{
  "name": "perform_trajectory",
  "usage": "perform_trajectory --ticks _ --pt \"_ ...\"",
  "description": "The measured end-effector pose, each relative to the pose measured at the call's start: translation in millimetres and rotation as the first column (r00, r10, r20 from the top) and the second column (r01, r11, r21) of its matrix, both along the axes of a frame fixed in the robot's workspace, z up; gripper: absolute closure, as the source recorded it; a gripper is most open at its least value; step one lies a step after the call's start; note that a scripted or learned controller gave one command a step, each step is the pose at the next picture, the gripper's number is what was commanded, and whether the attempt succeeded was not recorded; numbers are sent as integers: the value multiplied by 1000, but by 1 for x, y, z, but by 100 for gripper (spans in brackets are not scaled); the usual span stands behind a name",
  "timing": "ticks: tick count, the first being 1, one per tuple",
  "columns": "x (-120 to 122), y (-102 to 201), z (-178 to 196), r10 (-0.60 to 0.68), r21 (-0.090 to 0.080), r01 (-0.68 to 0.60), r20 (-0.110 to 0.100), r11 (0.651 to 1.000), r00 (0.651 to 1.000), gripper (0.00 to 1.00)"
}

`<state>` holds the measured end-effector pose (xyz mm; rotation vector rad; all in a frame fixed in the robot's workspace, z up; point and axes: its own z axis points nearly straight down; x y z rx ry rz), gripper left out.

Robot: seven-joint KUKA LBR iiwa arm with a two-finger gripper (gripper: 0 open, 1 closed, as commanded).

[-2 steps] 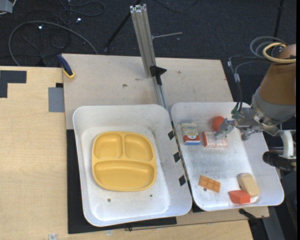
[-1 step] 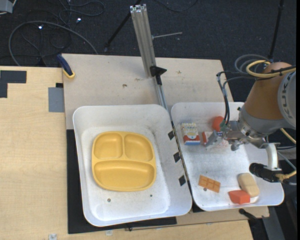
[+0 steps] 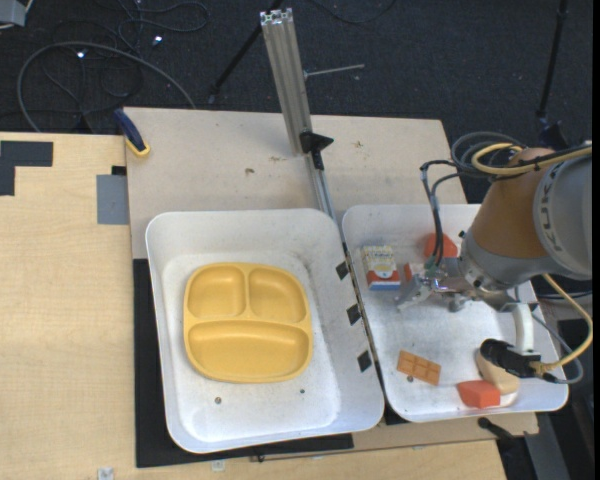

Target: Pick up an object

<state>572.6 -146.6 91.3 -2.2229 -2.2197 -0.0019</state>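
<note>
Two bins: shallow and white, side by side on the bench, the left bin (image 3: 238,418) and the right bin (image 3: 450,340) meeting along their inner rims.
Left bin: holds a yellow divided plate (image 3: 248,321), lying flat near the middle with its three compartments facing up.
Right bin: holds a small box (image 3: 382,266), an orange block (image 3: 441,245), a brown tile (image 3: 418,367) and a red block (image 3: 478,395).
Small box: near the bin's left wall, in its far half, printed in red, blue and white.
Orange block: right of the small box, close to the far rim, partly behind the arm's cables.
Brown tile: flat on the floor in the near half, well apart from the small box.
Red block: at the near rim, right of the brown tile.
Arm (image 3: 525,230): reaches in from the right over the right bin.
Gripper (image 3: 428,290): low over the bin's middle, just right of the small box and just below the orange block, with nothing seen in its grasp.
Gripper's opening: cannot tell from this angle.
Metal post (image 3: 285,73): upright on the board behind the bins.
</note>
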Motion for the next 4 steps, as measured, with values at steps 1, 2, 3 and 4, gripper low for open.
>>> perform_trajectory --ticks 1,2,3,4 --pt "1 0 12 -2 2 2 4 1000 1000 100" --pt "2 -3 54 2 -2 -2 0 1000 1000 100" --pt "2 6 113 4 -1 -4 3 1000 1000 100" --pt "3 5 129 3 -1 -3 0 1000 1000 100"
